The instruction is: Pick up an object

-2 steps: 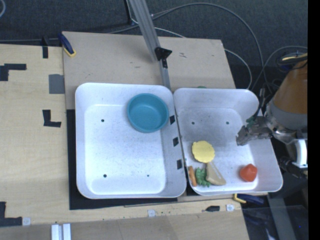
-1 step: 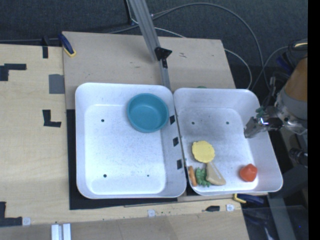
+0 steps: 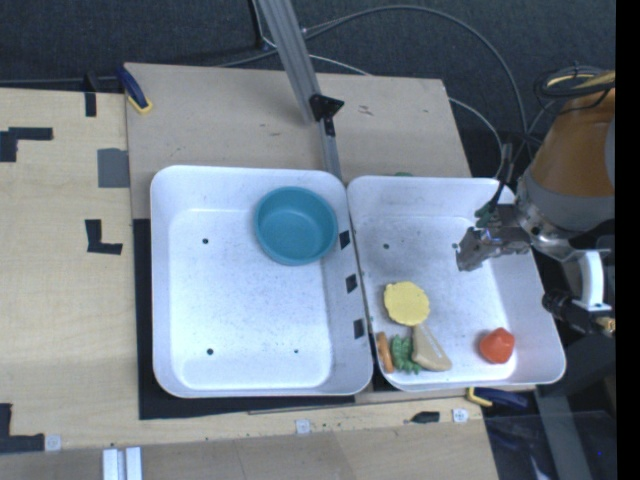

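White bins sit side by side: the left bin point(image 3: 190, 298) has a blue bowl point(image 3: 295, 225). Over the right bin point(image 3: 440, 213) hangs the gripper point(image 3: 472, 255), and I cannot tell its state. It should drop straight onto the yellow disc point(image 3: 407, 303) nearby.

I have one fixed camera, mounted above the desk point(image 3: 60, 268) and looking down at a slant. It sits far enough back to take in both white bins: the left bin point(image 3: 180, 298) and the right bin point(image 3: 450, 208) side by side mid-frame. The arm point(image 3: 570, 168) enters from my right edge.
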Action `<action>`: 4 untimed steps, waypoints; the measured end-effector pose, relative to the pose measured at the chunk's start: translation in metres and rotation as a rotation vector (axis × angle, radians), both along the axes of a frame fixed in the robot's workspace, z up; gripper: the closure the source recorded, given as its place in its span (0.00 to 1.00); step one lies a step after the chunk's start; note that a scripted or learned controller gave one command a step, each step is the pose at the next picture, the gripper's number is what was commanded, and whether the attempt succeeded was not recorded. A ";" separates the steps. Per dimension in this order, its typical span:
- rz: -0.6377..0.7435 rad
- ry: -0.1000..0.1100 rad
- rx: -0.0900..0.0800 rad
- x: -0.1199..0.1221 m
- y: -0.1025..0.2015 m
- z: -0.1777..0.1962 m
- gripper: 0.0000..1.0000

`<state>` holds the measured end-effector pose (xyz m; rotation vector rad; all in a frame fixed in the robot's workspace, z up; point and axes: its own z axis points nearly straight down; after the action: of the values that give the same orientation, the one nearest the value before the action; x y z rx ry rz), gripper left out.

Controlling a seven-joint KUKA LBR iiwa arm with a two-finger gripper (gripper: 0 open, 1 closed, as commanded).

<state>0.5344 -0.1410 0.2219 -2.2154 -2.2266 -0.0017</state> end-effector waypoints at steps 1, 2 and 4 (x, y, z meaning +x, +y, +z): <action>0.000 0.001 0.000 0.025 0.049 -0.005 1.00; 0.000 0.002 0.000 0.038 0.104 -0.012 1.00; -0.001 0.001 0.000 0.066 0.193 -0.005 1.00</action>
<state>0.6008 0.0517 0.2168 -2.2161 -2.2249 0.0004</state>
